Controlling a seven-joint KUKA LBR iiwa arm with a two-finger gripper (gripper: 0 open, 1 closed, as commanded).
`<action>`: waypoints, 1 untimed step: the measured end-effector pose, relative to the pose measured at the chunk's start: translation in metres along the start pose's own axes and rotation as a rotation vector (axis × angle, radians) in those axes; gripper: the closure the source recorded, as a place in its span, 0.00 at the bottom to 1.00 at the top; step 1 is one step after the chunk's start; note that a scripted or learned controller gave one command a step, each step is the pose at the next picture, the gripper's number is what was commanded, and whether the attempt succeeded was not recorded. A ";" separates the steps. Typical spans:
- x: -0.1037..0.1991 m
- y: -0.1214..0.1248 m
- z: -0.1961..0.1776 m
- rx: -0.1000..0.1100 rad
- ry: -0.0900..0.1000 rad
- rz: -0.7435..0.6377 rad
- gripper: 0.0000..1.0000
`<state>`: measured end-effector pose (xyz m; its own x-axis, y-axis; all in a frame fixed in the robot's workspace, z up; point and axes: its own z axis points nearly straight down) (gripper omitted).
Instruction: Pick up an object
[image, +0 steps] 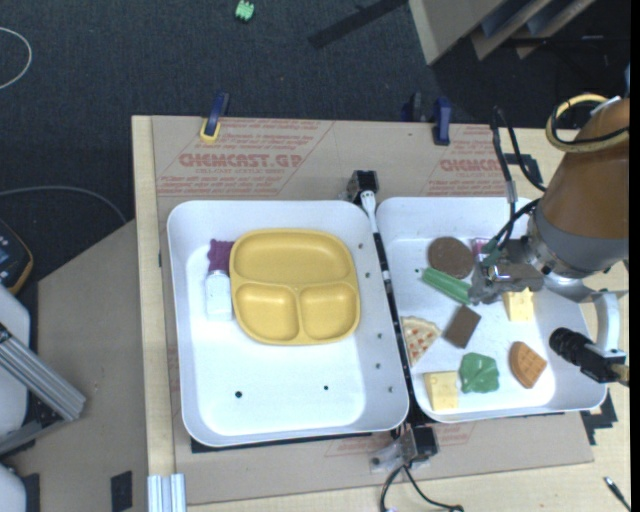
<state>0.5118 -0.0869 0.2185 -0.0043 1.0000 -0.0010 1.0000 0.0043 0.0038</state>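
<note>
The right bin (400, 225) holds several toy foods: a brown round disc (449, 256), a green stick (444, 285), a brown square (461, 326), a pizza slice (418, 338), a yellow cheese block (441, 390), a green leafy piece (479, 373), a brown bread piece (527, 364) and a pale yellow slice (519, 305). My gripper (487, 283) hangs low over the middle of this bin, just right of the green stick's end and above the brown square. The arm's orange and grey wrist (585, 190) hides the bin's far right part.
In the left bin (290, 400) lies a yellow divided plate (294, 284), with a purple item (219, 255) and a white bottle (217, 296) at its left. A black part (578, 350) juts over the right bin's right edge. Clamps sit on the board's far edge.
</note>
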 end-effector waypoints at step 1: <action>0.043 0.037 0.006 0.000 0.001 -0.002 1.00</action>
<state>0.5485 -0.0434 0.2121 -0.0065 1.0000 0.0004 1.0000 0.0065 0.0040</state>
